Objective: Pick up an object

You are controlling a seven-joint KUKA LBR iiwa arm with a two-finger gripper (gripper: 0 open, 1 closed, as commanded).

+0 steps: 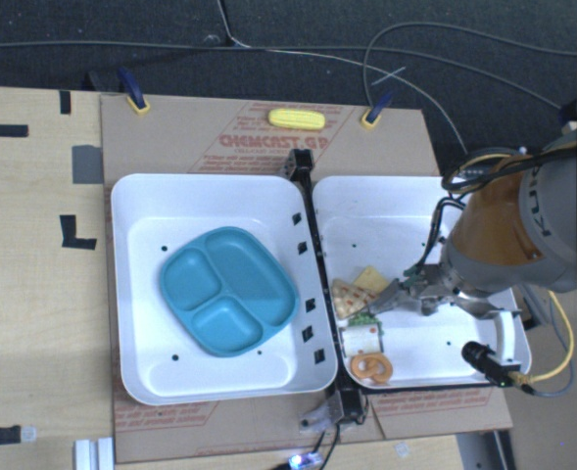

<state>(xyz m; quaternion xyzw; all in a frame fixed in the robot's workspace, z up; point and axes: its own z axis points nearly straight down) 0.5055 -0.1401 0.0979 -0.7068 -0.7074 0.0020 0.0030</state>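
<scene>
My gripper (384, 299) reaches down into the right bin (396, 199) from the right, low over its left half. Its tip is next to a pale yellow wedge (371, 279) and a tan, bread-like piece (347, 297). Just below it lie a small green item (364, 318) and a white block (361, 339). An orange-brown pretzel-shaped piece (371, 366) lies near the bin's front edge. The gripper's tip is dark and partly merges with the objects, so I cannot make out whether anything is held.
The left bin (136, 262) holds a blue divided plate (227, 290). A yellow corn cob (296, 118) lies on the cardboard behind the bins. A black divider with clips (308, 253) runs between the bins. Cables hang over the right bin's right side.
</scene>
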